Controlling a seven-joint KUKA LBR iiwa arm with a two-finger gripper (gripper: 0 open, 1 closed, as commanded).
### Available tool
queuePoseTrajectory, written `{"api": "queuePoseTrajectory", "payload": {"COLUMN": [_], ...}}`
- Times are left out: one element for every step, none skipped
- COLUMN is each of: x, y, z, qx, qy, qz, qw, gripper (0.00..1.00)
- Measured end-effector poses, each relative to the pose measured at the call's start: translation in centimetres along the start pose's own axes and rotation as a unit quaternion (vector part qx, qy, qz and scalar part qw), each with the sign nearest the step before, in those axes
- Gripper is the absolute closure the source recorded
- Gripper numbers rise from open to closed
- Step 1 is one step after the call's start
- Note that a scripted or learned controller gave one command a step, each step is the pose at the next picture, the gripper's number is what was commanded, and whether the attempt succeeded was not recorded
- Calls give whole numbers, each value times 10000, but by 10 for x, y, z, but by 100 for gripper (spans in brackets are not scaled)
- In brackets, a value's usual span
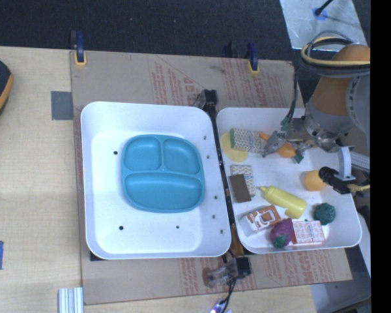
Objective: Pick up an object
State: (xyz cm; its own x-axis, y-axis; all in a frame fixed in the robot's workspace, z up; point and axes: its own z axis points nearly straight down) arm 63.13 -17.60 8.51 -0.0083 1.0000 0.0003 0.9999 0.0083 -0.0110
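A wood tabletop [32, 175] carries a brown board with two white bins side by side; beyond it lies dark floor. The left bin [98, 240] holds a blue plate [161, 173] with three sections, lying flat near its middle. The right bin [247, 117] holds a scatter of small things. The arm [335, 77] comes in from the right, and its hand [285, 146] hangs low over the bin's upper part. Its fingers spread apart, released, with nothing clearly caught between them. An orange piece [285, 150] lies just under the fingertips; whether they touch it cannot be told. To its left a patterned packet [246, 139] overlaps a yellow disc [233, 152]. Lower down are a second patterned piece [242, 171] and a dark block [240, 188], touching. A yellow bottle [284, 200] lies tilted near the middle. An orange ball [313, 180] sits near the right wall, a green lump [324, 212] below it. Along the front wall lie a small carton [260, 217], a purple fruit [281, 232] and a white-and-red box [309, 231].
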Motion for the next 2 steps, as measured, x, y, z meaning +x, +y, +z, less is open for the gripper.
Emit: {"api": "queuePoseTrajectory", "payload": {"x": [-38, -32], "y": [26, 26], "z": [-116, -6], "qx": [-98, -49], "qy": [-27, 32], "qz": [25, 14], "qw": [9999, 10000], "gripper": [0, 0]}}
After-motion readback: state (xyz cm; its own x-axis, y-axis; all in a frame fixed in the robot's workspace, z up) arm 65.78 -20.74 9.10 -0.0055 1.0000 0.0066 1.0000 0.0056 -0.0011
